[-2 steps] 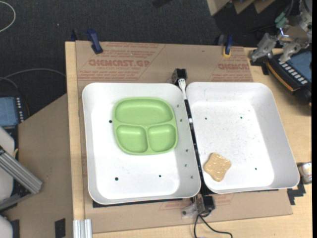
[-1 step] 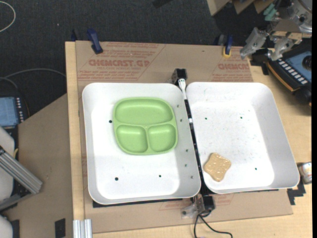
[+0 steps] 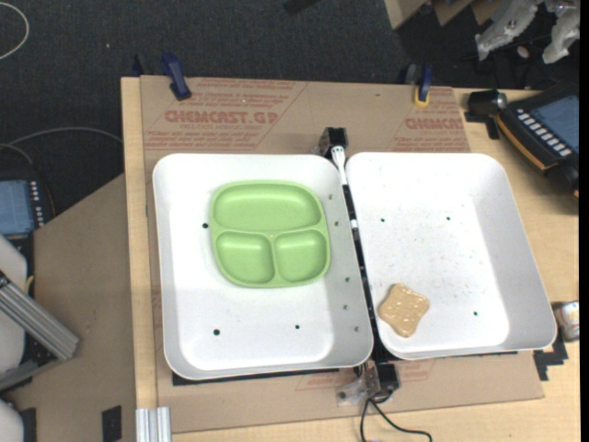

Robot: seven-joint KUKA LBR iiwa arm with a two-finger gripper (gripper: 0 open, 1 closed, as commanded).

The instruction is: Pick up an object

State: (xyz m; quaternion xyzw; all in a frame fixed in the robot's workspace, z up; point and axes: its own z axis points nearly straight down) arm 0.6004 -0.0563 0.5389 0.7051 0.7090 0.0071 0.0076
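Observation:
A tan, biscuit-like flat piece [image 3: 404, 309] lies in the right bin [image 3: 479, 182], near its front left corner. A green divided plate [image 3: 270, 233] with three compartments rests in the upper middle of the left bin [image 3: 184, 302]. What looks like my gripper [image 3: 529, 21], a pale grey mechanism, hangs at the top right corner of the view. It is beyond the far edge of the bins and far from both objects. Nothing is seen in it.
The bins sit on a cardboard-covered bench [image 3: 276, 109] held by clamps [image 3: 175, 76] at the back edge. A dark handheld device [image 3: 538, 132] lies off the right bin's far right corner. Cables [image 3: 377, 403] trail at the front between the bins.

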